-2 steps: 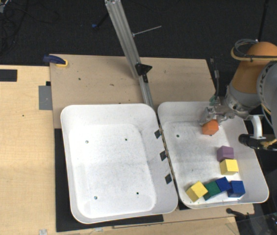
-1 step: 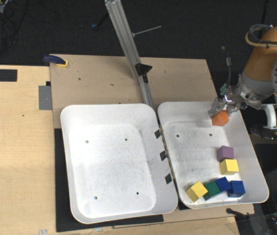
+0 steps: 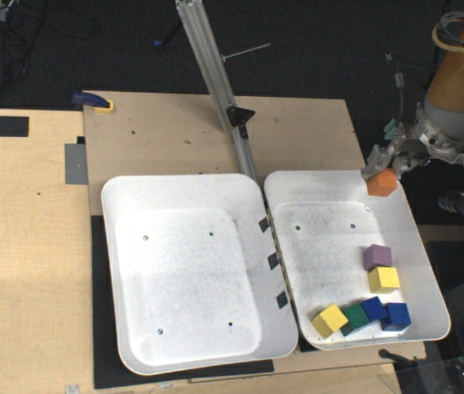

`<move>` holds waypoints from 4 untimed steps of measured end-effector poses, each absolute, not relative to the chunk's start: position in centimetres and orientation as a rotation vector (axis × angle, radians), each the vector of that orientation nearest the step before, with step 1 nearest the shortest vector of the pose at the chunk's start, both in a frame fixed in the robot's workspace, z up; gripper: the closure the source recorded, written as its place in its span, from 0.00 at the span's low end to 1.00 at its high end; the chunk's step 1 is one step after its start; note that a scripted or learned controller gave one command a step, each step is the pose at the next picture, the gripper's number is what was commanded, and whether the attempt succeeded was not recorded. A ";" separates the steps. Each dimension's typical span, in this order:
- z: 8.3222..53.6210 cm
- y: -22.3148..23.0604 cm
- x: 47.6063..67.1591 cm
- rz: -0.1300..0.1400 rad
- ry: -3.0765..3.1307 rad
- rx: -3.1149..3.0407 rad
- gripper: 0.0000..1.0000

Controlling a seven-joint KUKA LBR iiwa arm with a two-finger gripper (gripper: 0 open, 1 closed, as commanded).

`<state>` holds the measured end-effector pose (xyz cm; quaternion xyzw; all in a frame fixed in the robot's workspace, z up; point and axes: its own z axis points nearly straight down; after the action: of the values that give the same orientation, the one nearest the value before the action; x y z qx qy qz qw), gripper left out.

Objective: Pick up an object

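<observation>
My gripper [image 3: 382, 171] hangs over the far right corner of the right bin [image 3: 314, 189], with the grey arm and its orange band above it at the right edge. A small orange block [image 3: 382, 184] sits between the fingertips, lifted just above the bin's rim, and the gripper is shut on it. Lower in the same bin lie a purple block [image 3: 377, 257] and a yellow block [image 3: 384, 279]. Along the near wall a second yellow block [image 3: 328, 320], a green block [image 3: 354, 318] and two blue blocks [image 3: 373, 307] [image 3: 397, 316] cluster together.
The left bin [image 3: 112, 199] adjoins the right one, joined by black clips at the shared rim. A slanted aluminium rail [image 3: 213, 72] rises behind the bins. A blue and yellow clamp [image 3: 93, 101] lies at the bench's far left corner.
</observation>
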<state>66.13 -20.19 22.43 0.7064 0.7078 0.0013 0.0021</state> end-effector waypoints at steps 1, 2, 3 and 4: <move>27.8 -20.3 66.2 0.003 2.221 2.216 1.00; 26.4 -15.7 65.6 -0.003 2.229 2.221 1.00; 26.5 -11.1 66.0 -0.002 2.230 2.220 1.00; 24.7 -5.9 66.2 -0.004 2.230 2.221 1.00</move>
<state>66.17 -5.92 24.66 0.7056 0.7086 -0.0012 -0.0029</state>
